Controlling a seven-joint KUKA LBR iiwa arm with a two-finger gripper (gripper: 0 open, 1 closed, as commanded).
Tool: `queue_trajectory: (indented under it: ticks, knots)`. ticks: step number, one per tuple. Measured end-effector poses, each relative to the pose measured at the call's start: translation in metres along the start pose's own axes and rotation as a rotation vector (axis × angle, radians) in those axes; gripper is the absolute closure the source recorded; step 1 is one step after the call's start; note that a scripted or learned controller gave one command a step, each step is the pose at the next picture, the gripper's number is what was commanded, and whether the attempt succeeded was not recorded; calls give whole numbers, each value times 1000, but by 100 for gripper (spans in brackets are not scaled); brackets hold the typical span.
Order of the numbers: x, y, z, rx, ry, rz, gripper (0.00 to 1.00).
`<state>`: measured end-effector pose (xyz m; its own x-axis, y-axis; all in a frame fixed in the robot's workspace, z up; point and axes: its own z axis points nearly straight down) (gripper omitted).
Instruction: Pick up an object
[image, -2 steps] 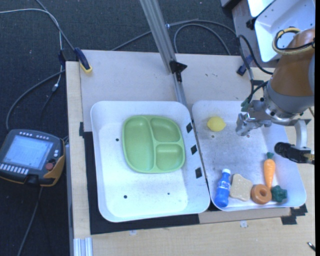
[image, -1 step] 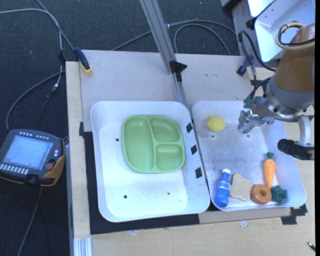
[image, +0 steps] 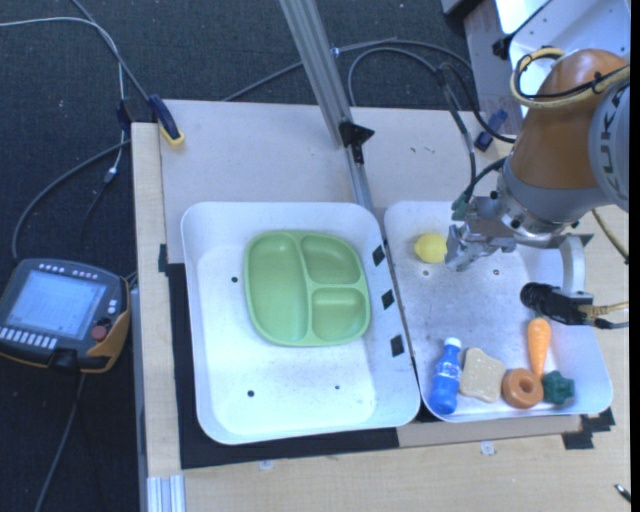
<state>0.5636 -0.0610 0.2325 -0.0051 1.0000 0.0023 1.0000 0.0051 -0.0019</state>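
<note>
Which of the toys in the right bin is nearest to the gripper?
The yellow ball. It lies just left of the gripper near the bin's far end, while the bottle, bread, donut and carrot sit at the near end.

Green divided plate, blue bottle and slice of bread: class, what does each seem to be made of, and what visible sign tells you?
Green divided plate: probably moulded plastic; matte, even colour, rounded compartment ridges.
Blue bottle: likely plastic; smooth, with a white cap.
Slice of bread: seemingly a toy, foam or plastic, I cannot tell which; flat tan surface, stiff square shape.
</note>
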Motion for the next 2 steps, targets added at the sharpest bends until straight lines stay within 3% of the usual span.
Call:
queue_trajectory:
  ticks: [2]
  knots:
    - [92,-22,6,1,0,0,100]
